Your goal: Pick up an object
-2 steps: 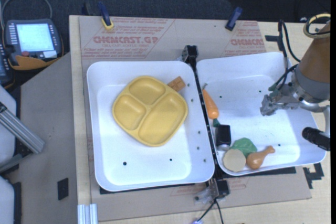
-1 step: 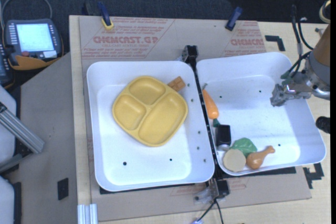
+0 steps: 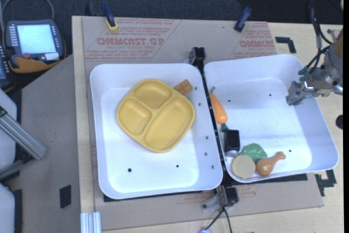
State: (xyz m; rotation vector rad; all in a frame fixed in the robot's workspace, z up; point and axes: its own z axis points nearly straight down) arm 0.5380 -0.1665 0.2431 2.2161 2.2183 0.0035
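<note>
Fig.: your gripper [image 3: 296, 96] sits at the right bin's [image 3: 272, 71] far-right rim, nothing betw. its fingers; jaw spread can't be told. Carrot [image 3: 218, 109], black block [image 3: 232, 140], chicken leg [image 3: 269, 163] lie along that bin's left/near side. Yellow tray [image 3: 156, 115] in left bin [image 3: 109, 133].

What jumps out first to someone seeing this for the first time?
A big yellow divided plate fills the middle of the left bin. Toy food huddles in the right bin's near-left corner: a carrot, something green, a drumstick. The claw hangs over that bin's right side.
</note>
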